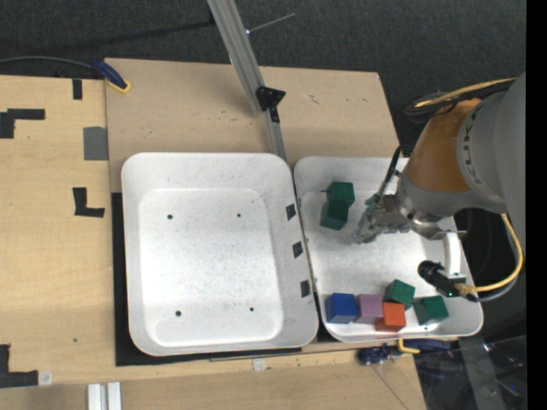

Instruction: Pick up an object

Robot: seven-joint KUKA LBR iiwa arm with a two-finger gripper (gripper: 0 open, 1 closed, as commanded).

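My gripper (369,229) hangs low over the right bin (318,254), near its middle. Just to its left stand two green blocks, one (341,194) behind the other (333,216); the gripper sits beside them, apart from both. Along the bin's front edge lie a blue block (342,307), a purple block (371,306), an orange block (393,315) and two more green blocks (399,292) (431,309). Nothing shows between the gripper's tips.
The left bin (141,229) lies beside the right one, with dark clips on the shared wall. A slanted metal pole (244,49) rises from behind the bins. The arm's grey body and orange band (444,156) cover the right bin's far right side.
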